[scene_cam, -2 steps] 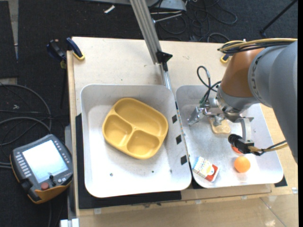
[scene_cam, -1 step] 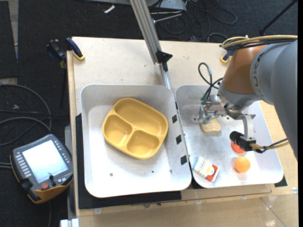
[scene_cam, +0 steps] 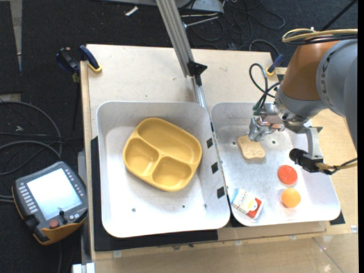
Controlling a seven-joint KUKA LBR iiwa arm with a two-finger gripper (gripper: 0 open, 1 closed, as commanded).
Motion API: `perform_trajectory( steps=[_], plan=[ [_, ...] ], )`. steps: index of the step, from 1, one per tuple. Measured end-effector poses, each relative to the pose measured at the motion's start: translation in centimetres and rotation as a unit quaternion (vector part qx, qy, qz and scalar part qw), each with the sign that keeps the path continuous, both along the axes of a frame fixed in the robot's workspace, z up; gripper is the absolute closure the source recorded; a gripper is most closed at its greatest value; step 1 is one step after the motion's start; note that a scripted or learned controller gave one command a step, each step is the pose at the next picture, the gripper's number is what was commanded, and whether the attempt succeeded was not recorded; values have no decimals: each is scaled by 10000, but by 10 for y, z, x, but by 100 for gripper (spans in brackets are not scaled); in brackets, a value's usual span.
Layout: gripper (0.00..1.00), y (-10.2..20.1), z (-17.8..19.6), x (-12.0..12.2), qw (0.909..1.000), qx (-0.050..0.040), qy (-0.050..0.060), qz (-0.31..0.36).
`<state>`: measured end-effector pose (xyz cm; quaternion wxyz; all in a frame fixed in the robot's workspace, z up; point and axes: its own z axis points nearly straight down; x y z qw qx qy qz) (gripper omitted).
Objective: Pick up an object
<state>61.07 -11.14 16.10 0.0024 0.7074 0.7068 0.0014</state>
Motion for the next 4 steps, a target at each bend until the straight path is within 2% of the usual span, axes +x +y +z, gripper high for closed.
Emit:
perform_trajectory(
  steps=[1, 3, 4],
  plan=[
    [100, 0, 46, 2, 10000, 1, -5, 13],
    [100, 118, 70, -6, 10000, 19, 20, 53],
    [100, 165, 63, -5, 10000, 12, 30, 42]
  ],
)
